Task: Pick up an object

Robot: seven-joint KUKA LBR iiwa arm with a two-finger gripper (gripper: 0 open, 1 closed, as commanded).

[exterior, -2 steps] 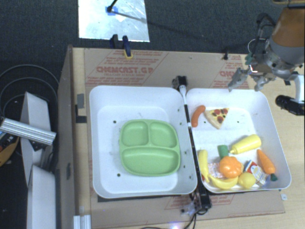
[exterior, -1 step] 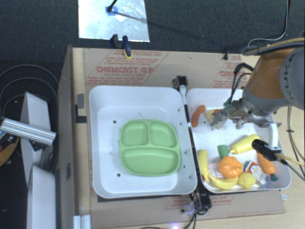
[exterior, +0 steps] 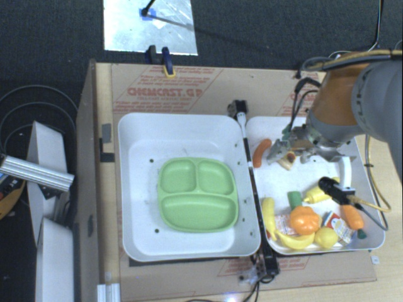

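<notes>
We've got the gripper (exterior: 286, 151) low in the right bin (exterior: 271, 126), at about 11 o'clock of it; can't tell its state. Beside it, at 9 o'clock, lies a hot dog (exterior: 260, 151), w/ a tan piece (exterior: 288, 162) just under. Risk as we judge it: the gripper nudges the hot dog toward the bin wall & closes on nothing.

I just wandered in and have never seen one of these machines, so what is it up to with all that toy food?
A grey and orange robot arm reaches in from the right over the right-hand bin, which holds toy food. Its gripper hangs low near the bin's upper left, beside a red sausage and right over a small tan piece. Whether it has grabbed anything is unclear. A banana, an orange and a lemon lie heaped at the near end. The left bin holds a green divided plate.
</notes>
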